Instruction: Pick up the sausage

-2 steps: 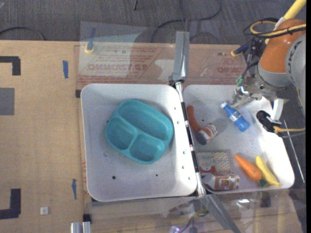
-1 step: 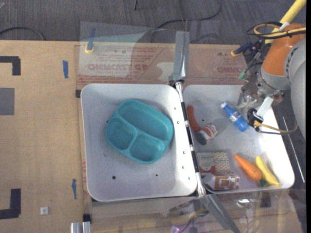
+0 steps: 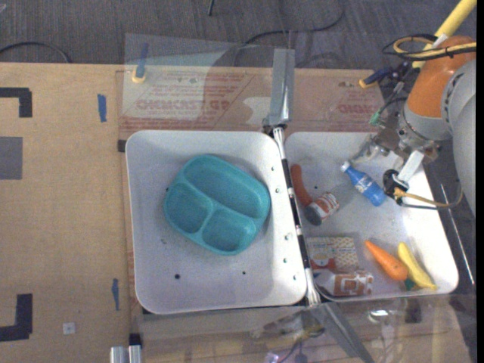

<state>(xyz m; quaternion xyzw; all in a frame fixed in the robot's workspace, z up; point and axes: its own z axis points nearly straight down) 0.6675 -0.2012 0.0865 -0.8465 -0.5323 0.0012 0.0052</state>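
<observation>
Nearest the camera: a small red-and-white can (image 3: 349,283) on its side at the front edge of the right bin (image 3: 435,237), just beside the divider (image 3: 291,210).

Sausage (image 3: 300,185): reddish-brown, lying lengthwise along the left side of the right bin, close to the divider, its far end toward the back of the bin. Nothing grips it.

Second can (image 3: 323,206): red-and-white, on its side, touching or just beside the sausage's near end.

Packet (image 3: 333,252): flat, printed, between the second can and the front can.

Carrot (image 3: 386,260): orange, lying at a slant in the front right part of the bin. Banana (image 3: 415,265): yellow, just beside the carrot on its right.

Bottle (image 3: 364,185): blue with a white cap, lying on its side near the middle of the bin, well apart from the sausage.

Tool (image 3: 378,151): above the back right part of the right bin, just behind the bottle's cap end, well apart from the sausage. Whether its fingers are wide or narrow cannot be told; no item is seen between them.

Arm (image 3: 442,89): grey with orange band, entering from the right.

Left bin (image 3: 147,203): holds a teal divided plate (image 3: 218,203), set near its centre.

Counter (image 3: 60,203): brown board, with blue tape marks.
</observation>
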